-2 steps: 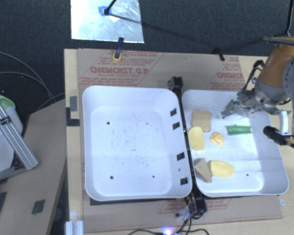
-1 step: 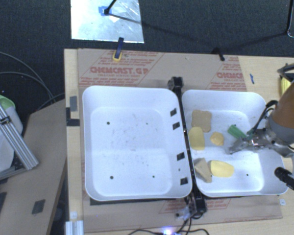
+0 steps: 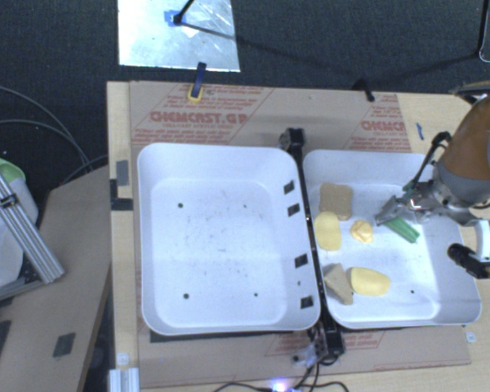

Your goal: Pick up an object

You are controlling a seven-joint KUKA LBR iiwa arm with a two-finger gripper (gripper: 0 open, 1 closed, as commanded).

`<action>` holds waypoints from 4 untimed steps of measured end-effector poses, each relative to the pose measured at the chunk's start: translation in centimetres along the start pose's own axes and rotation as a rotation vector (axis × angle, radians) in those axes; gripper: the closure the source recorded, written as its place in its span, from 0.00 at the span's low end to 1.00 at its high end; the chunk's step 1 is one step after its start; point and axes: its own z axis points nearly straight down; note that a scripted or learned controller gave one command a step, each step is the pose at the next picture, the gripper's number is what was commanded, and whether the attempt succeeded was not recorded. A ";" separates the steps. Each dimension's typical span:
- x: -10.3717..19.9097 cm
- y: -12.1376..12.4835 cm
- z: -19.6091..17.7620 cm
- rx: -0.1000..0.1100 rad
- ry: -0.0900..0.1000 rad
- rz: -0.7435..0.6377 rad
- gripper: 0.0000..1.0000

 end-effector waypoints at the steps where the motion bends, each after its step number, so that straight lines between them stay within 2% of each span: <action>1: 0.0 -0.1 -1.1 0.001 0.001 0.001 1.00; 2: 6.5 2.7 -8.0 -0.003 0.003 -0.005 1.00; 3: 11.8 -4.5 0.4 0.012 0.005 0.004 1.00; 4: 19.4 -4.4 -10.6 -0.004 0.006 -0.007 1.00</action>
